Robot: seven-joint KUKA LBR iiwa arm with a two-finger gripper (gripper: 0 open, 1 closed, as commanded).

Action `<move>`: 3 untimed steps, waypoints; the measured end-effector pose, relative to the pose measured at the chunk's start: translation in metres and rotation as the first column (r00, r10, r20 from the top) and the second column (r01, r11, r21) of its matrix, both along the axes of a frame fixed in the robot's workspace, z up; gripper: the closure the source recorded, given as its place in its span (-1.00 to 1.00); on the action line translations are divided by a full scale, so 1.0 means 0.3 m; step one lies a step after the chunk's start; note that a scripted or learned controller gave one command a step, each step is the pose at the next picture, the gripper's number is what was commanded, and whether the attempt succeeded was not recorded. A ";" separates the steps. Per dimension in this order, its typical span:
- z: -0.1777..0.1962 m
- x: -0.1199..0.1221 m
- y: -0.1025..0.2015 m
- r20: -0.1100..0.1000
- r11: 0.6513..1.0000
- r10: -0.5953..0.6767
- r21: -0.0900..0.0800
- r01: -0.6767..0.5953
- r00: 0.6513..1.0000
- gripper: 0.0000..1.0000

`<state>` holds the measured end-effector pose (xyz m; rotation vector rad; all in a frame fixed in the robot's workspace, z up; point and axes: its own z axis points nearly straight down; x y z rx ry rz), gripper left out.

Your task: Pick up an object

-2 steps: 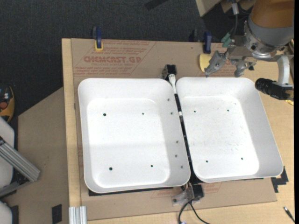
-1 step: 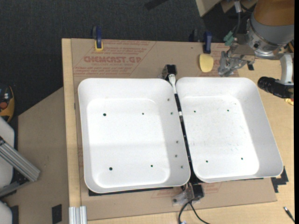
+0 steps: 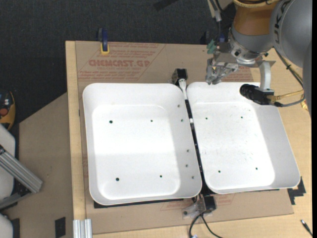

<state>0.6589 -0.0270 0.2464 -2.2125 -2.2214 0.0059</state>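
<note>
Overhead, the gripper [image 3: 214,78] hangs at the far rim of the right bin [image 3: 237,148], close to that bin's left corner, pointing down toward the rim. Whether it is wide or narrow cannot be told at this size. The arm [image 3: 257,19], grey with an orange band, reaches in from the upper right. Where the object lies cannot be told from this view.

The left bin [image 3: 133,148] sits just beside the right bin, their inner rims meeting along a dark strip [image 3: 193,138]. A black clip [image 3: 179,75] sits at the far end of that strip, and a black fitting [image 3: 207,203] at the near end. Each bin's floor carries four small dark dots [image 3: 110,122].

Both bins rest on a brown board [image 3: 124,58] printed with red lettering. A blue-and-yellow clamp [image 3: 103,39] grips the board's far edge, well apart from the gripper. Dark carpet [image 3: 49,14] lies beyond the board.
</note>
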 end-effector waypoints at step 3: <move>0.255 0.025 -0.167 0.013 1.000 -0.014 -0.008 0.014 1.000 1.00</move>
